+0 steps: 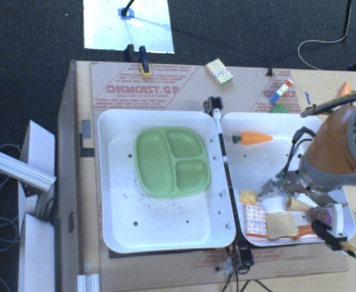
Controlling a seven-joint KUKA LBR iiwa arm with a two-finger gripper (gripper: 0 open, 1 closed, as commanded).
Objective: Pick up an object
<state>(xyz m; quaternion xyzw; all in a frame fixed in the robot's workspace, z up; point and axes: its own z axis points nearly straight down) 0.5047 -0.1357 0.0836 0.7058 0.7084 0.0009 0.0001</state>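
Note:
My gripper (pixel 279 190) hangs low in the right bin (pixel 251 169), near its front right, below the orange band of the arm (pixel 336 145). Right under and around it lie several small items: a yellow piece (pixel 248 197), a red and white packet (pixel 255 219), a slice of toy bread (pixel 281 225), a tan piece (pixel 296 204) and a purple item (pixel 319 213). An orange toy carrot (pixel 255 139) lies at the back of the same bin, apart from the gripper. I see nothing clearly held.
The left bin (pixel 105 181) holds a green divided plate (pixel 172 162). A black rod (pixel 222 145) runs along the seam between the bins. On the bench behind lie a pale yellow box (pixel 219 71) and a red, white and blue block (pixel 281 92).

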